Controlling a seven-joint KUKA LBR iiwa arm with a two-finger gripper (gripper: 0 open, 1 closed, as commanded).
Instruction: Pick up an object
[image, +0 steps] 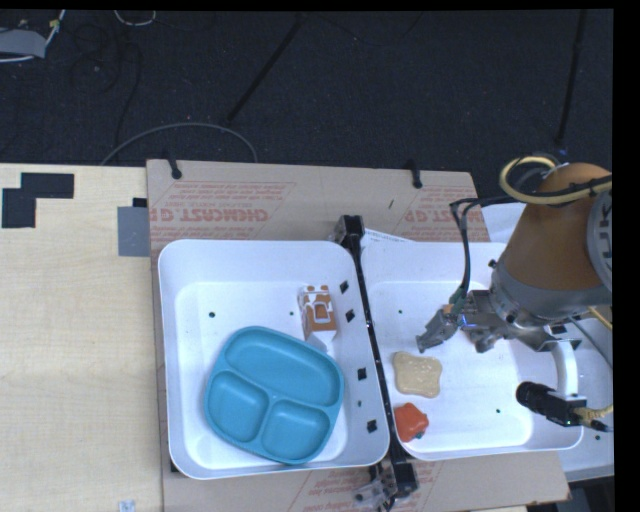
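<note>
Two shallow white bins sit side by side on a sheet of printed cardboard (260, 205), with a black strip (365, 330) running between them. In the left bin (185, 420) we see a blue divided plate (272, 395) with three compartments, lying flat towards the near side. Just beyond its far right edge, close to the strip, stands a small orange-and-white toy (319, 310).

In the right bin (480, 410) we find two loose things, both on its left side. A flat beige piece (417, 374), perhaps a toy biscuit, lies near the strip. A red piece (411, 421) sits in the near left corner, just beside the beige one but apart from it.

We see the arm (555, 240) reach in from the right, its orange band above the grey wrist, over the right bin. The gripper (437, 335) points left and down, and its tip sits just beyond the far edge of the beige piece, close to it. From this slant the tip is dark and small, so we cannot tell how the jaws stand, and we see nothing held in them. All four things rest in their bins.
</note>
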